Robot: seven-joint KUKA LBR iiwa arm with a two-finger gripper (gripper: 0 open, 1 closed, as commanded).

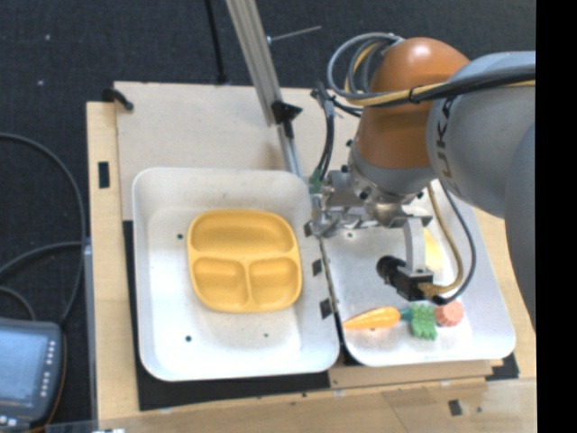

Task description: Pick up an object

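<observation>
My gripper [337,215] hangs over the right bin's [491,332] left rim, beneath the orange-banded wrist. An orange toy carrot [371,317] lies near that bin's front edge. Right of the carrot sit a small green toy [422,321] and a pinkish-red one [448,314], touching each other. A pale yellow thing [435,252] lies farther back, partly hidden by the arm's fittings. The gripper is well above and behind the carrot, apart from all these objects.
A yellow three-compartment plate [243,260] lies in the middle of the left bin [158,332]. A slanted aluminium post [261,70] rises behind the bins. The bulky arm covers the back of the right bin.
</observation>
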